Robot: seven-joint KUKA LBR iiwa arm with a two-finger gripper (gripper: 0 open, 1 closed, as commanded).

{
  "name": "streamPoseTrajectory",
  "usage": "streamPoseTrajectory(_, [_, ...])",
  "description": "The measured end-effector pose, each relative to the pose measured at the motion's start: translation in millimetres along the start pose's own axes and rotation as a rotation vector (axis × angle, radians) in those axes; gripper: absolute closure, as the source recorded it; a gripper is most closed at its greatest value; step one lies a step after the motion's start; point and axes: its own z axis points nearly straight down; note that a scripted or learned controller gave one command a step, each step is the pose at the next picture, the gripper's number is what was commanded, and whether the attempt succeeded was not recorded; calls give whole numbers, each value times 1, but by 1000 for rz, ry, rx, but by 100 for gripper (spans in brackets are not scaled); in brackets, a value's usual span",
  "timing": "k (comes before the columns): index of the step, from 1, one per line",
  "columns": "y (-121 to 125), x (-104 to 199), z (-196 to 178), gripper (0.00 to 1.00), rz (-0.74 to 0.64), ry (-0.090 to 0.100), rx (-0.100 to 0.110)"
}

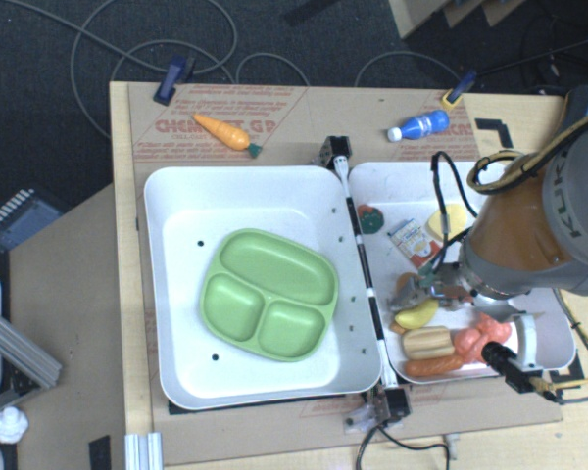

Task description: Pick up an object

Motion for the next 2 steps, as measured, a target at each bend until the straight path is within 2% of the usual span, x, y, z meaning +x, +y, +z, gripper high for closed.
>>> streamPoseTrajectory(1, [38, -1, 0, 0, -1, -1, -2])
streamPoseTrajectory(2, [30, 1, 0, 0, 1, 1, 2])
